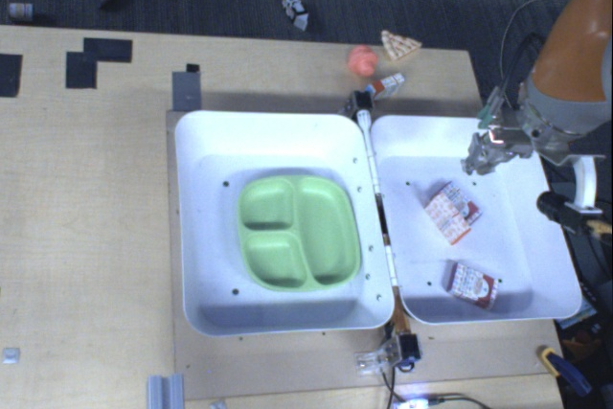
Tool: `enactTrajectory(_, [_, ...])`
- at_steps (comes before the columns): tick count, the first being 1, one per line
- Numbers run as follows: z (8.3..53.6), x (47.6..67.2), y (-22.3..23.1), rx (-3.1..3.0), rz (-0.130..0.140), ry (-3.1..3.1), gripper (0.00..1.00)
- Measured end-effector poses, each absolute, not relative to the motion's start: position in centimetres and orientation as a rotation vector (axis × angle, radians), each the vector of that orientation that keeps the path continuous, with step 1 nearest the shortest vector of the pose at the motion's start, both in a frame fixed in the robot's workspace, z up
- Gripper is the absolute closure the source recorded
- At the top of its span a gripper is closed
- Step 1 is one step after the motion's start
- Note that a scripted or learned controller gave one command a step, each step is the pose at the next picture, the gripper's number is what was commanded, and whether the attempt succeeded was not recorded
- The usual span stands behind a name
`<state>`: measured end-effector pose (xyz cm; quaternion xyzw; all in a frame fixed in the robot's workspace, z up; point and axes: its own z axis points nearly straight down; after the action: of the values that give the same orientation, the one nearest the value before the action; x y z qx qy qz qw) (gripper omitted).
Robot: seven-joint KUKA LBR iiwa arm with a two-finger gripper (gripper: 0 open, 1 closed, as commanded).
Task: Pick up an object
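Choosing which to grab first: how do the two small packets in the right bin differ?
The upper packet lies near the middle of the right bin; the lower packet lies near the bin's front wall. The upper one looks mostly white with red markings; the lower one is darker red with a white patch. The upper one sits closer to the tool. Both are small, flat, lie askew, and are not touching each other.

Print on the two red-and-white packets (pixel 451 211) is too small to read.
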<state>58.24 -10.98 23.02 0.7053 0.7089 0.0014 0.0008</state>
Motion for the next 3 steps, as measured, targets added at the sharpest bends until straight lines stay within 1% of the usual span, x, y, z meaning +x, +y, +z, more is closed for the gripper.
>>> enactTrajectory(1, [23.7,49.0,-9.4,2.218,0.003,2.223,1.00])
enactTrajectory(2, [22.8,48.8,-5.3,2.215,0.005,2.225,1.00])
enactTrajectory(3, [23.1,53.4,-5.7,2.215,0.004,2.226,1.00])
